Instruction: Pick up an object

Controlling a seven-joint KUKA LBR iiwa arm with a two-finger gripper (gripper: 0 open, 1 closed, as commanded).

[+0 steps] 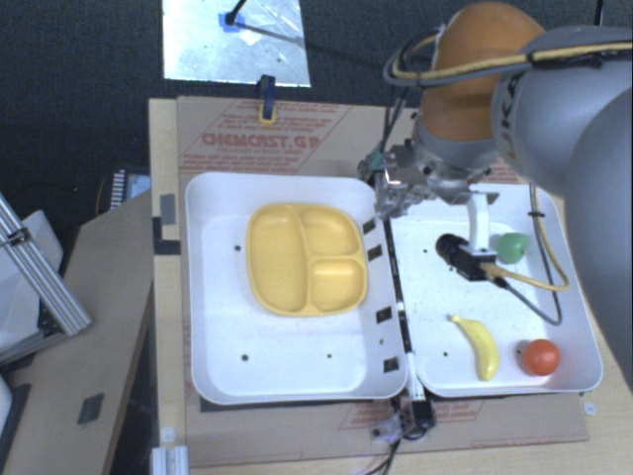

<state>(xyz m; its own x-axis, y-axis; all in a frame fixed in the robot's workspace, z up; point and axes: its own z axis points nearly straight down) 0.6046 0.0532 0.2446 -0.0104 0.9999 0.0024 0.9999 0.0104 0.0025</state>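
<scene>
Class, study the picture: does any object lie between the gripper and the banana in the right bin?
Nothing visible does. The gripper hovers at the upper left corner of the right bin; only bare floor separates it from the banana. The green object and orange-red ball lie off to the side.

Red block lettering (pixel 259 139) reading "CHEMCAST" stands on the brown sheet (pixel 336 117) that covers the table, just beyond the far rim of the left bin (pixel 287 178). Two more red characters follow the word, possibly "GP", but they are too blurred to be sure of. Thin red lines frame the word. More red print (pixel 361 419) lies on the same sheet near its front edge, too small and cut off to read.
</scene>
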